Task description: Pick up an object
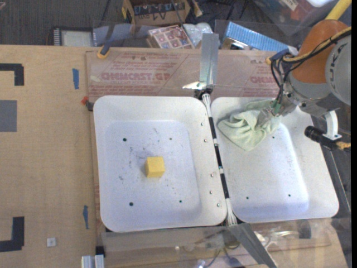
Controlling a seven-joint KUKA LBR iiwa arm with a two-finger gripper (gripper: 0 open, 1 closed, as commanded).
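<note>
Wooden tabletop (44, 149) bearing two white bins: yellow block (155, 167) in left bin (111, 121); pale green cloth (248, 128) in right bin (290, 194), hand (277, 109) pinching its upper right corner, fingers closed on fabric.

The arm (329, 66) at the far right is grey with a rounded orange band above its wrist. Black and yellow cables loop beside it. A slim metallic gripper (276, 109) ends it.
</note>
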